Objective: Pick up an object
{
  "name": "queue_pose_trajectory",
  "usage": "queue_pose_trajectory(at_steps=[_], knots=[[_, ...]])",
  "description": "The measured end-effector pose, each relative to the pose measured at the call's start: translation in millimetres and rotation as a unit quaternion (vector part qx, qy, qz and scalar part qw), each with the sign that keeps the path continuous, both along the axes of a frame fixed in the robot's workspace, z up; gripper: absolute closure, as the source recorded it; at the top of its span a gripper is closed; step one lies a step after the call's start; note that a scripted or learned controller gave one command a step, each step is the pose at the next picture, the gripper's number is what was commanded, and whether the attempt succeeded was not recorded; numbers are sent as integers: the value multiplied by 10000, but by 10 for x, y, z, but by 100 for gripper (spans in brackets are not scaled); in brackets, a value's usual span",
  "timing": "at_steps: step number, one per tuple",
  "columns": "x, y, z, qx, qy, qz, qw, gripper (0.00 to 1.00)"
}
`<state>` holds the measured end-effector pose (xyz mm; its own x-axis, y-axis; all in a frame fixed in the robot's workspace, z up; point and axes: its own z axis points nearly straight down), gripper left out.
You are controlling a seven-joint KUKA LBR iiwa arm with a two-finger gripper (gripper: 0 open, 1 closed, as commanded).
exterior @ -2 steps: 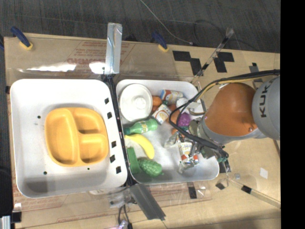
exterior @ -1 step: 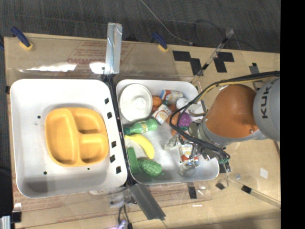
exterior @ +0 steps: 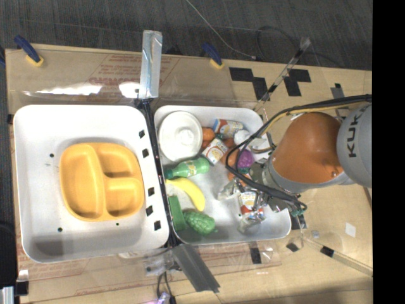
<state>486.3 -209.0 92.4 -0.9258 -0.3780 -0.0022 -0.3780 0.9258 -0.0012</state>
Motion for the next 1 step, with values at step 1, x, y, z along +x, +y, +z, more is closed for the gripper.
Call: queue_pose_trajectory(at_steps=[1], knots=[[24,16,105,-2,-17,23,10000,100]])
